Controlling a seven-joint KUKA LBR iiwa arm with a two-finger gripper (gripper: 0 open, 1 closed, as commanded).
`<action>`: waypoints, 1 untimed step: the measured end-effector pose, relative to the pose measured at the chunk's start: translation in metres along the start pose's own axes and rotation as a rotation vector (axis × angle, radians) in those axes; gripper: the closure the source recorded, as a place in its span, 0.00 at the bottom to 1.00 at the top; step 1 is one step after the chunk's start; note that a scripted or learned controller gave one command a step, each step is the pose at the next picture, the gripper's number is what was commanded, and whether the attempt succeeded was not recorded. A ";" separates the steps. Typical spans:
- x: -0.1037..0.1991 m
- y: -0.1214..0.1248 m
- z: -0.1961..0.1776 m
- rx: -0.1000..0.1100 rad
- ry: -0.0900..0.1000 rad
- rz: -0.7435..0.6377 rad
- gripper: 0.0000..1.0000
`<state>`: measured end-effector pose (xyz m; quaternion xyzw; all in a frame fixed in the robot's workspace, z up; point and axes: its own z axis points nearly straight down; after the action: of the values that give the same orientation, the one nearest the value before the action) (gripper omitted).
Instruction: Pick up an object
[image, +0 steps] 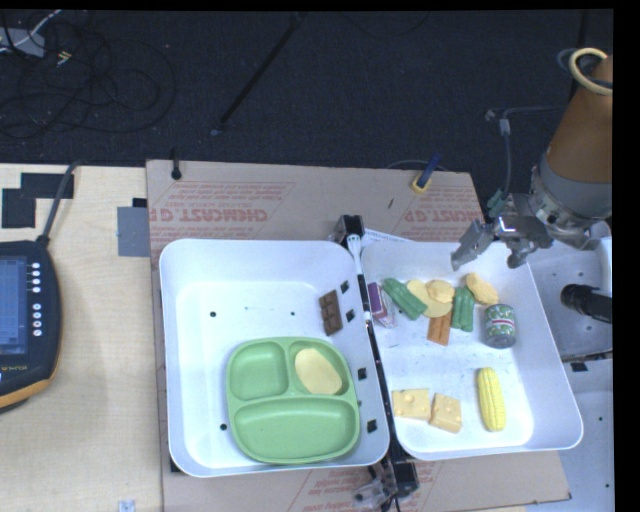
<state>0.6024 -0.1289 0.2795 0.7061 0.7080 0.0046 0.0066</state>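
Observation:
My gripper (492, 252) hangs over the back right part of the right bin (560, 420), its two fingers spread apart with nothing between them. Just below it lie a yellow potato-like piece (481, 289), a green pod (463, 309), an orange stick (439, 330), a round yellow piece (438, 294) and another green piece (403, 298). A small can (499, 325) stands to the right of them. Nearer the front lie a corn cob (490, 398) and two cheese blocks (429, 406).
The left bin (190, 290) holds a green divided plate (291, 400) with a yellow piece (318, 372) in one section, and a brown block (330, 312) by the shared wall. A purple item (375, 299) rests at the divider. A tablet (22, 320) lies far left.

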 end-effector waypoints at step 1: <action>-0.059 -0.006 0.096 0.022 0.002 0.006 0.00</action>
<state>0.5982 -0.1885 0.1835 0.7084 0.7058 -0.0024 -0.0021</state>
